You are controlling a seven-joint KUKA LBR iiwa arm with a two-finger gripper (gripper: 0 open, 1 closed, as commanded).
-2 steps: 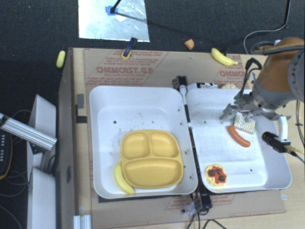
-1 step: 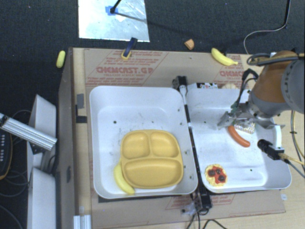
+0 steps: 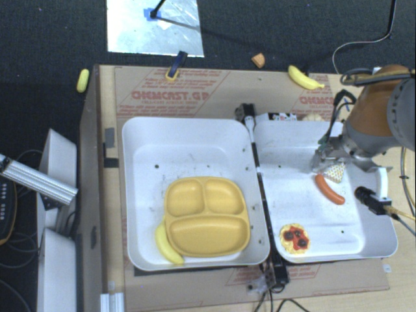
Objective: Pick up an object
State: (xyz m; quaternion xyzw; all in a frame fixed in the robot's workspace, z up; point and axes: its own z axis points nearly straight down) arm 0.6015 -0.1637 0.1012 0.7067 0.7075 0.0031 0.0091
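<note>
Everything is placed relative to the right white bin (image 3: 364, 242). Nearest the camera, a small round toy pizza (image 3: 294, 237) lies by the bin's front wall. Farther in, an orange-red toy sausage (image 3: 330, 189) rests on the bin floor at a slant. Just beyond its upper end sits a small pale speckled wedge (image 3: 335, 171), and the tool (image 3: 323, 159) hangs right at that wedge, just above the sausage. Whether the tool is apart or together cannot be told from this angle, and nothing is seen clamped in it. The grey arm (image 3: 380, 119) with its orange band reaches in over the bin's right wall.

Left of this bin, the second white bin (image 3: 140, 174) holds a yellow divided plate (image 3: 207, 214) with a banana (image 3: 167, 244) against its front-left edge.

Beyond both bins, on the brown tabletop (image 3: 214, 90), another banana (image 3: 303, 77) lies near the far edge. Dark carpet (image 3: 45, 38) lies past it.
</note>
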